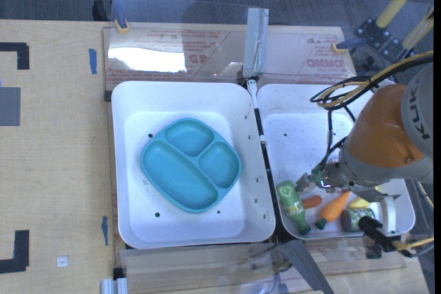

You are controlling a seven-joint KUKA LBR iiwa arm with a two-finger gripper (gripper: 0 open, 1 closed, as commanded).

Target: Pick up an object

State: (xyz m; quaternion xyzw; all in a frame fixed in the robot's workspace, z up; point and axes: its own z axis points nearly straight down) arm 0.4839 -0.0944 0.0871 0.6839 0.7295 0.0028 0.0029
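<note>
Several small toys, among them an orange carrot (pixel 335 205) and a green bottle (pixel 292 204), lie at the right bin's (pixel 289 124) near edge. The arm (pixel 386 131) hangs over them, seemingly approaching; whether its jaws are open, I cannot tell. Next: descend onto one piece.

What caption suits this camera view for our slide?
Grey arm reaching into the right bin over small toys; blue divided plate sits in the left bin.
</note>
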